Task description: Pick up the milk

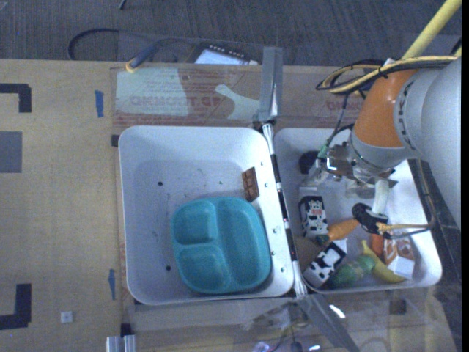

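Overhead, hung above the right bin (pixel 429 218) near the milk (pixel 314 217); could not tell the gripper (pixel 350 183) state.

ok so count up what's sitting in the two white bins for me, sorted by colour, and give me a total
Teal: 1, the divided plate in the left bin
Brown: 1, small block
Black and white: 2, milk carton and second cow-print carton
Orange: 1, carrot
Green: 1, vegetable
Yellow: 1, banana
Total: 7 that I can tell apart
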Robot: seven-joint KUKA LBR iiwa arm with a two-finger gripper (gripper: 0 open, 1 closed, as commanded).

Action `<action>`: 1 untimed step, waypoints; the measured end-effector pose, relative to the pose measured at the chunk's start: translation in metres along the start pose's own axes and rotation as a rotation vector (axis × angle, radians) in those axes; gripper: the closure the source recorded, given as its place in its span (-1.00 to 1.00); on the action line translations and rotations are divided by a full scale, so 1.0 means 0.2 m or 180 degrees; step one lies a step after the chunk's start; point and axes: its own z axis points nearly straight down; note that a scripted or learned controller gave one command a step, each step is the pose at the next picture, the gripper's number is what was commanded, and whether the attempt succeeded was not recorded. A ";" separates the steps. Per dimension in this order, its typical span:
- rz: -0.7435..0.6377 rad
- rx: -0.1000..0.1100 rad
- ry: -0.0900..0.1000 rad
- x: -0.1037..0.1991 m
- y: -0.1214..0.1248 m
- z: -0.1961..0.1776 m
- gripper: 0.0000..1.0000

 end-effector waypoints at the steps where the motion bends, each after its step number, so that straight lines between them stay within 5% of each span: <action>1: -0.0588 -0.0002 -0.0004 0.10 -0.02 -0.49 -1.00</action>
